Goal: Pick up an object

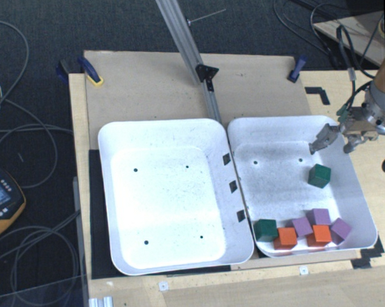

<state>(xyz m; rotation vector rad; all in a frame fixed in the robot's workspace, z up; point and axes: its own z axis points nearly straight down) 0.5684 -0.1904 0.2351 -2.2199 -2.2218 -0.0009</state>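
Note:
My gripper (336,143) hangs over the far right part of the right bin (268,140), its two fingers spread open with nothing between them. A green cube (319,175) lies alone on the bin floor just below and slightly left of the fingers. Along the bin's near edge sits a cluster of blocks: a dark green cube (266,229), an orange cube (286,237), a purple block (302,225), a second orange cube (321,234), and purple blocks (340,228) at the right end.
The left bin (115,140) sits beside the right one. A metal pole (189,48) slants up from between the bins at the back. Blue clamps (91,70) hold the board's far corners. Cables lie on the floor around the bench.

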